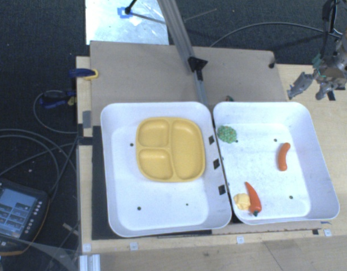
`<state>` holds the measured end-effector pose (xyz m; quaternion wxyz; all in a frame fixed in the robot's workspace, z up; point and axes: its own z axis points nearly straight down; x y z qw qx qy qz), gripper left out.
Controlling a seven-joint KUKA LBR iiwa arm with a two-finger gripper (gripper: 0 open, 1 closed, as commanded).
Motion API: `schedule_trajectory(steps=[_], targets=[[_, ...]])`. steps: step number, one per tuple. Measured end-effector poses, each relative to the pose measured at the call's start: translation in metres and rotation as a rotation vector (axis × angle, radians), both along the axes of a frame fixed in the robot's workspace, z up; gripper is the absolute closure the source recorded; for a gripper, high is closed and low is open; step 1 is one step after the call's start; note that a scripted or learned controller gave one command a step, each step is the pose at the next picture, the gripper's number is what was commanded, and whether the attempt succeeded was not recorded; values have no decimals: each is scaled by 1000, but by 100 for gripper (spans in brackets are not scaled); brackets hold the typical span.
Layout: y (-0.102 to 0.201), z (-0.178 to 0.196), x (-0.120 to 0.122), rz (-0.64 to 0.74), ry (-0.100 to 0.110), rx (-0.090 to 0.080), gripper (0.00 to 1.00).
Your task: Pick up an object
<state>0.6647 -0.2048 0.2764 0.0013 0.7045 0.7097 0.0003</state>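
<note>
In the right bin (317,151) lie a green broccoli piece (227,133) at the back left, an orange sausage (283,156) at mid right, and a red-orange carrot (253,198) beside a small yellow piece (241,200) at the front. My gripper (310,89) hangs above the bench beyond the right bin's back right corner, away from all of these. Its fingers stand spread apart with nothing between them.
The left bin (119,202) holds a yellow divided plate (170,149). A grey pole (179,27) slants from the top down to the seam between the bins. Cables and a handheld pendant (15,210) lie on the floor at the left.
</note>
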Motion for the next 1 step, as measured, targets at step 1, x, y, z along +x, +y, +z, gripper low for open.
schedule_trajectory(steps=[1], targets=[[0,0,0,1,0,-1,0]])
